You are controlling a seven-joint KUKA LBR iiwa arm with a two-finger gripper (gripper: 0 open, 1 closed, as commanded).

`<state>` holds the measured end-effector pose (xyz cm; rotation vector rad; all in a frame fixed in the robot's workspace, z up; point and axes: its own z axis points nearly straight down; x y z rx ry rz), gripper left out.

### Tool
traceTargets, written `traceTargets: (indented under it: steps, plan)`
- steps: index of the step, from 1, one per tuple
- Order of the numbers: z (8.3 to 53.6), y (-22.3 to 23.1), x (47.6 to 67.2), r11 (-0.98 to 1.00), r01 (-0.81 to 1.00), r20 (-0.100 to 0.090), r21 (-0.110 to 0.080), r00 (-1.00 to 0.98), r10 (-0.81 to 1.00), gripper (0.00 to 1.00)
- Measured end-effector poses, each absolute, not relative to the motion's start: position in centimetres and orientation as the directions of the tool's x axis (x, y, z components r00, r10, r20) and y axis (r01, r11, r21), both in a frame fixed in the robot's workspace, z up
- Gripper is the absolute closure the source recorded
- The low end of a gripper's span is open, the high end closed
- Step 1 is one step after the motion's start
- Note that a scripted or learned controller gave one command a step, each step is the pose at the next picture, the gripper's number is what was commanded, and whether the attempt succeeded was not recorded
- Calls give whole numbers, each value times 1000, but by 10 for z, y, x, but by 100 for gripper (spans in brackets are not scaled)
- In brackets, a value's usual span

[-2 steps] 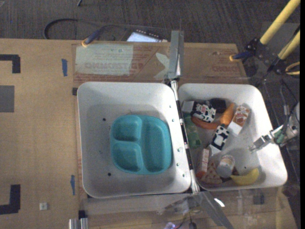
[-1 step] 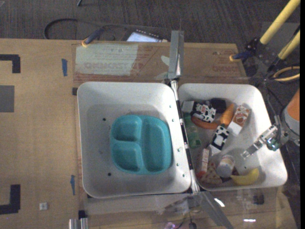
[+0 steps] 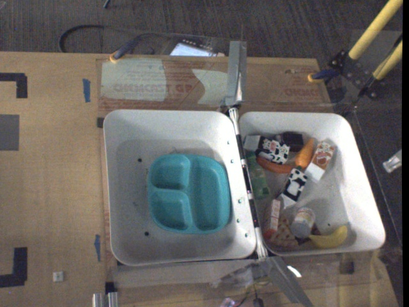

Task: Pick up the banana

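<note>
No telling from up here what the gripper's grasp is doing, released or clenched, so straight to the target: the banana (image 3: 331, 237) lies in the right bin (image 3: 365, 183), down at the near right corner, curved along the bin's front wall. Just to its left, touching or nearly so, stands a small grey can (image 3: 303, 222), and left of that there's a red-and-white packet (image 3: 275, 215) against the divider. Further back in the same bin, a cow-patterned box (image 3: 294, 184) sits tilted mid-bin, with a second cow-patterned box (image 3: 273, 149) near the back left. An orange carrot (image 3: 305, 152) leans between them, and a white carton with red print (image 3: 322, 159) sits just to the carrot's right. Something black (image 3: 293, 139) is tucked at the back. Across the divider, the left bin (image 3: 116, 171) holds a teal divided plate (image 3: 189, 192), lying flat and roughly central, well apart from the banana.
</note>
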<state>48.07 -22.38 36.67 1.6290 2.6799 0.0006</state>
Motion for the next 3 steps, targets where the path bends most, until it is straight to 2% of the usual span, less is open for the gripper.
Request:
traceTargets:
  steps: [1,2,3]
  plan:
    - [248,-223,480,408,913,-2,2,-408,913,0]
    - [259,-224,481,408,913,-6,5,-408,913,100]
    - [259,-224,481,408,913,-6,5,-408,913,0]
